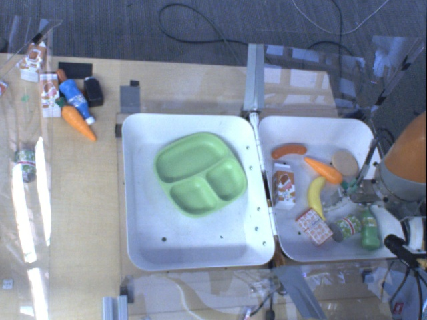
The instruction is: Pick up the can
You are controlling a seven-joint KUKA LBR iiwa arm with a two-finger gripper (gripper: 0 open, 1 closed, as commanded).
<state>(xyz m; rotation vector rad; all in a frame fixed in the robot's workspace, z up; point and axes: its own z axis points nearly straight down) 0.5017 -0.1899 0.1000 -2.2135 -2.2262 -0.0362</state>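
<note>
The can (345, 227) lies on its side near the front of the right bin (293, 249), showing a red and green label and a grey end. A green bottle (369, 231) lies right beside it on the right, and a red-and-white checkered packet (313, 226) on the left. My gripper (355, 192) hangs over the right side of this bin, just behind the can and right of a banana (315, 197). The grey arm with its orange band (408, 153) rises behind it at the right edge.
The right bin also holds a sausage (288, 151), a carrot (323, 169), a tan round disc (345, 161) and a small carton (285, 185). A green divided plate (200, 173) sits in the left bin (143, 245). Toys and cartons lie on the bench at far left.
</note>
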